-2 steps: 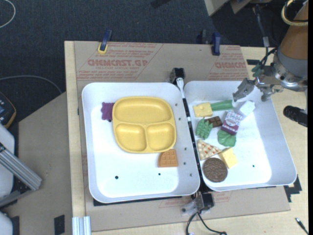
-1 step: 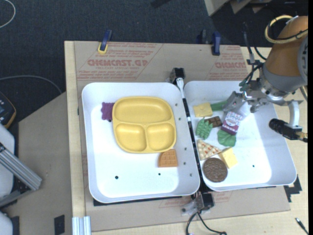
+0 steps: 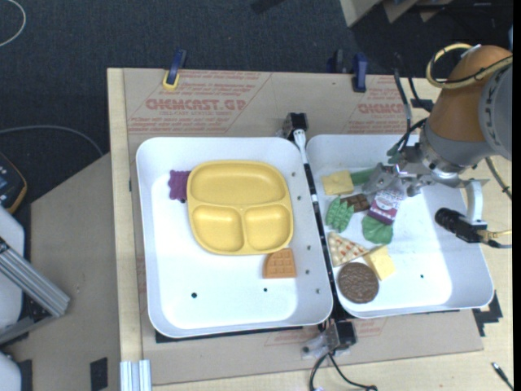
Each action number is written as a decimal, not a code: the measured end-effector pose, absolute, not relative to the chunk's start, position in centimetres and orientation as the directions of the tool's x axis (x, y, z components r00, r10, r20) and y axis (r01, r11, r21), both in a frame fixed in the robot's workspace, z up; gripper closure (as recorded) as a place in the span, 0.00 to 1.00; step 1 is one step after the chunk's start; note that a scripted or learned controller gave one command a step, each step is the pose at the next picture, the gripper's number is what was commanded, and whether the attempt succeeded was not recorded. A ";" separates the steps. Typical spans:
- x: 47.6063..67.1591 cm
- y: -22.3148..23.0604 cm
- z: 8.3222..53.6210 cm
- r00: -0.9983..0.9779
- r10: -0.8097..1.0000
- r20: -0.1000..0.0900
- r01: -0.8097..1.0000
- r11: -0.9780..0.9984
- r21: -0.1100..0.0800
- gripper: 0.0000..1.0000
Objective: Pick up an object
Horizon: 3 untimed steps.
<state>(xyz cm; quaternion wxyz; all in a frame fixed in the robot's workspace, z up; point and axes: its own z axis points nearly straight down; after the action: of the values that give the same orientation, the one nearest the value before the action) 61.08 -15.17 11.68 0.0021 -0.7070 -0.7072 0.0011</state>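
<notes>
My gripper (image 3: 391, 187) hangs low over the middle of the right bin (image 3: 456, 283), on the grey arm with the orange band (image 3: 468, 76) coming in from the right. Directly beneath it lies a small white and purple object (image 3: 382, 211), touching or almost touching the gripper. Around it sit toy foods: a yellow block (image 3: 337, 183), a green leafy piece (image 3: 339, 213), a round green piece (image 3: 377, 231), a pizza slice (image 3: 343, 248), a cheese wedge (image 3: 379, 262) and a brown cookie (image 3: 358, 283).
The left bin (image 3: 163, 283) holds a yellow divided plate (image 3: 240, 204), a purple piece (image 3: 178, 184) at its left and a waffle (image 3: 279, 264) below it. A black fitting with a cable (image 3: 454, 222) hangs over the right bin's right side.
</notes>
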 end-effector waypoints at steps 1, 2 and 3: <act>61.2 -15.0 8.9 -0.001 1.000 0.005 1.000 0.001 -0.004 0.00; 61.6 -15.2 10.3 -0.001 1.000 -0.005 1.000 0.001 0.015 1.00; 62.0 -16.2 15.7 0.000 1.000 -0.002 1.000 0.000 0.006 1.00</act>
<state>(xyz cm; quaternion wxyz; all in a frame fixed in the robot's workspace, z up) 61.98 -16.24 15.65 -0.0030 -0.7072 -0.7071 -0.0012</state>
